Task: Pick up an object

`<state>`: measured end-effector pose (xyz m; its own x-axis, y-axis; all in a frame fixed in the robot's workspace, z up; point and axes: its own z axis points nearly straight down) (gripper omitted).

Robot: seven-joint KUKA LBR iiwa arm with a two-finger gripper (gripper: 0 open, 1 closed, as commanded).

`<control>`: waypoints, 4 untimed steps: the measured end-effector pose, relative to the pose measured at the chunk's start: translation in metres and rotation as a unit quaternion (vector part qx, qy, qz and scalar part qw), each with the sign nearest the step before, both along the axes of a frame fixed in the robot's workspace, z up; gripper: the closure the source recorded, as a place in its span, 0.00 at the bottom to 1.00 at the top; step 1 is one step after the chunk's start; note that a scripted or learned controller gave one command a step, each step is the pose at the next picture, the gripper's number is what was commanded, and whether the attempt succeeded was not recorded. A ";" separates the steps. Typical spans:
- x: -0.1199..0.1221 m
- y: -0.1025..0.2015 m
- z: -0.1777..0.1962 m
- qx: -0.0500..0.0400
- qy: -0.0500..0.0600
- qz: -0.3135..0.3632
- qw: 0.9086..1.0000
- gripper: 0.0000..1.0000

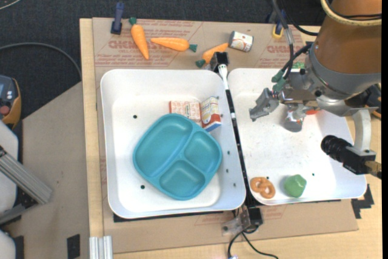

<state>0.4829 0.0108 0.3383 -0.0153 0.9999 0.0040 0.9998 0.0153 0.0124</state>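
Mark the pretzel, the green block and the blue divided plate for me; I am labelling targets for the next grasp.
pretzel (263, 187): camera view, on its middle twist, right bin.
green block (294, 185): camera view, on its top face, right bin.
blue divided plate (177, 156): camera view, on the ridge between its compartments, left bin.

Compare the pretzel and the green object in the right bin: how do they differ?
The pretzel is brown-orange with open loops; the green object is solid and blocky. The pretzel lies flat beside the right bin's left near corner; the green object stands taller, to its right. Both are small, lie near the bin's near edge, and sit apart from the gripper.
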 end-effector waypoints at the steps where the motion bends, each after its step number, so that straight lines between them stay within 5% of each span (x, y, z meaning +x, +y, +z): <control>1: 0.000 -0.007 0.005 -0.002 0.004 -0.007 1.000 1.00; 2: -0.003 0.079 0.072 0.000 0.002 -0.002 1.000 1.00; 3: -0.003 0.111 0.143 0.000 0.001 -0.006 1.000 1.00; 4: -0.005 0.124 0.030 -0.004 0.012 -0.008 1.000 1.00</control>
